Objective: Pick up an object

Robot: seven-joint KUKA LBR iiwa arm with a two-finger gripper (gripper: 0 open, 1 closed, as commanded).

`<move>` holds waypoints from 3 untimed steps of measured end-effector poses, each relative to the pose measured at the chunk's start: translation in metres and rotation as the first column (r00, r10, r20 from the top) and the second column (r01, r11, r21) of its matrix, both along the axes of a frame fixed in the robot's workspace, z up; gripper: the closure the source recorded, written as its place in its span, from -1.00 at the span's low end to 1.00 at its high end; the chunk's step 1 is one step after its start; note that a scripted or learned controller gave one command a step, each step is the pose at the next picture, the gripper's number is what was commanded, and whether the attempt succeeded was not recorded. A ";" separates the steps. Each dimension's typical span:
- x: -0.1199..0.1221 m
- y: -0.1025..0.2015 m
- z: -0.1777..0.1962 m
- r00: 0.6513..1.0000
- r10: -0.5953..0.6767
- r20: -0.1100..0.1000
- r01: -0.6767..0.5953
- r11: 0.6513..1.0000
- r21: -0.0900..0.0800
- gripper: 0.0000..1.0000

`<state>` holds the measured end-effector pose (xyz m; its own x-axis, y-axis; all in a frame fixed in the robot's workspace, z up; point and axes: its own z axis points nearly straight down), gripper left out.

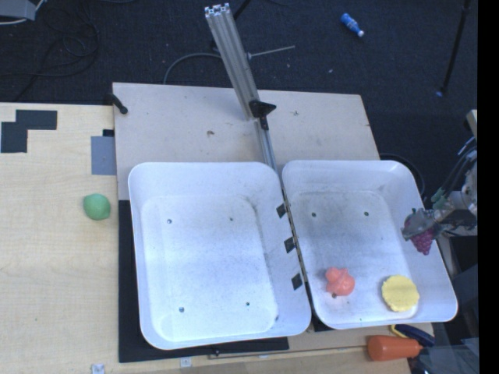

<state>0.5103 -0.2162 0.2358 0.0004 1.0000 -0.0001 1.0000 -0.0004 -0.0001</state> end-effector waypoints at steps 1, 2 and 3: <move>0.021 0.050 0.009 1.000 0.004 0.000 -0.004 1.000 0.000 1.00; 0.042 0.108 0.011 1.000 0.005 0.000 -0.005 1.000 0.001 1.00; 0.055 0.157 -0.002 1.000 0.004 -0.001 -0.004 1.000 0.001 1.00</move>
